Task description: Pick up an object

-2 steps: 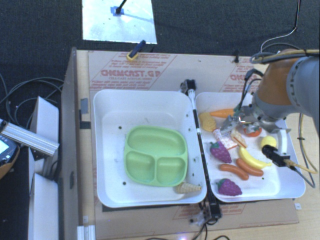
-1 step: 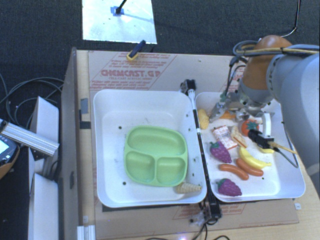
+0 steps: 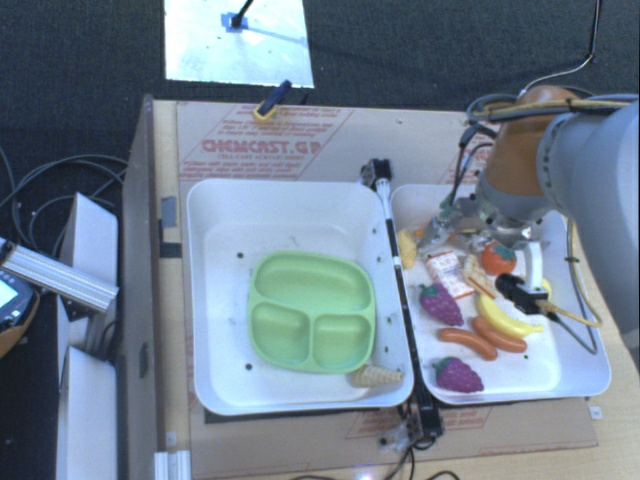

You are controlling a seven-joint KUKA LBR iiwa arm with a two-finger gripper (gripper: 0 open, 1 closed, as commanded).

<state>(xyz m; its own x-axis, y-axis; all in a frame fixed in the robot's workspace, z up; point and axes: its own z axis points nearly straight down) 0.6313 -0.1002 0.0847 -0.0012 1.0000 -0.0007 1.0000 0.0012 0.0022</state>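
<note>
My gripper (image 3: 452, 224) hangs low over the back of the right bin (image 3: 580, 368), reaching in from the right. Just below it lies a red and white carton (image 3: 447, 272), with a small yellow piece (image 3: 407, 247) to its left and an orange-red tomato (image 3: 498, 258) to its right. Nearer the front are a purple grape bunch (image 3: 440, 303), a yellow banana (image 3: 505, 318), an orange sausage (image 3: 470, 343) and a second grape bunch (image 3: 457, 374). I see nothing held in the gripper.
The left bin (image 3: 215, 268) holds a green divided plate (image 3: 310, 313) and a pale ridged cone (image 3: 375, 376) at its front right corner. A black bar (image 3: 392, 238) runs between the two bins. Cardboard lies under both.
</note>
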